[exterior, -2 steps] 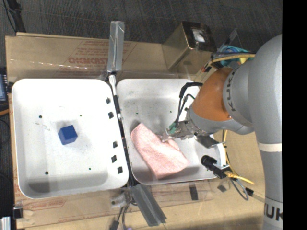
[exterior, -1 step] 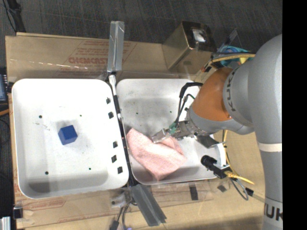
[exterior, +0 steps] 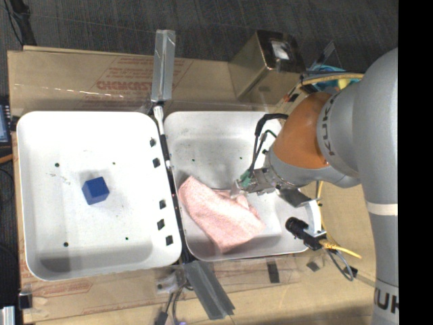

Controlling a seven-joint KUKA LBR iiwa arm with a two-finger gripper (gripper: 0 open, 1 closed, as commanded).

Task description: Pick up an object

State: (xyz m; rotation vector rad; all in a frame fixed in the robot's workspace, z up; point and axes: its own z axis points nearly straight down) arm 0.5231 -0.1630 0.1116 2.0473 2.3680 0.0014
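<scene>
A: Where is the pink cloth (exterior: 220,213) found?

B: It is seen crumpled in the right bin (exterior: 203,131), toward the near side. It is judged light, soft and limp, so sagging and slipping are to be expected; a raised fold near its upper right edge is best pinched.

A: And the gripper (exterior: 247,183)?

B: It is placed at that same edge, perhaps touching it. Whether the jaws are open or closed cannot be told, nor whether anything is held.

A: What else is noted?

B: A blue cube (exterior: 96,189) is seen in the left bin (exterior: 40,134), well apart.
</scene>
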